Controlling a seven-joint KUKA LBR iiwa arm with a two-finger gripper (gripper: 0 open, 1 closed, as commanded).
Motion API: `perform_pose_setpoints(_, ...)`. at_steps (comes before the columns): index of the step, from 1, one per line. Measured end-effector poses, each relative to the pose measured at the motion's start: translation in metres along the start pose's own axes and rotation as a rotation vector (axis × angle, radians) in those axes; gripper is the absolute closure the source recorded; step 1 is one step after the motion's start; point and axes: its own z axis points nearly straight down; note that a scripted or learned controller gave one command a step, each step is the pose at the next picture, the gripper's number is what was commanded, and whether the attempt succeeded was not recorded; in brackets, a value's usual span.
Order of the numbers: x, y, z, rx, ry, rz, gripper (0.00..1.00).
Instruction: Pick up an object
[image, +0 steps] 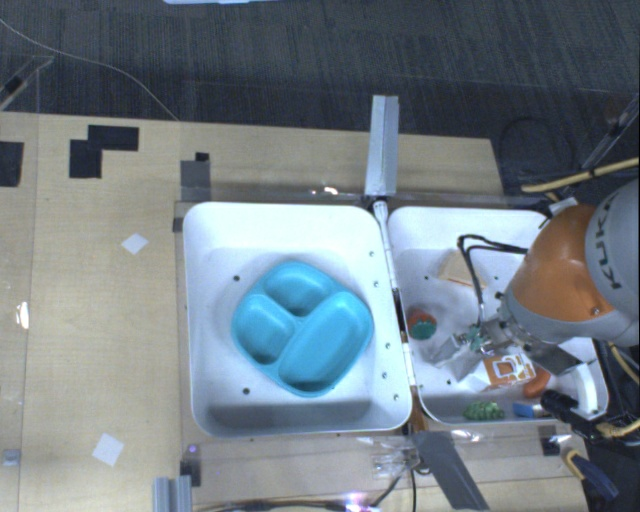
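Note:
The right bin (440, 405) holds several small objects: a teal and orange round piece (422, 325), a tan wedge (455, 268), a green knobbly piece (484, 410), a small blue piece (525, 409) and an orange and white item (512, 369). My gripper (470, 342) reaches down into this bin from the right, just right of the teal piece and above a grey crumpled item (440, 350). The orange wrist band (560, 275) covers the bin's right part.
The left bin (205, 300) carries a blue tray (302, 326) with three compartments. A metal post (382, 145) stands at the back between the two bins. Black cables (485, 245) loop over the right bin's back.

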Motion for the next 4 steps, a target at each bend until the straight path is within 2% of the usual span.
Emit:
perform_pose_setpoints(1,-0.005,-0.005,0.000,-0.001,0.003,-0.124,0.00)
perform_pose_setpoints(2,-0.006,-0.001,-0.013,-0.009,-0.002,-0.126,1.00)
perform_pose_setpoints(3,-0.006,-0.001,-0.013,-0.008,-0.002,-0.125,0.00)
perform_pose_setpoints(4,0.004,-0.003,0.000,0.001,0.001,-0.217,0.00)
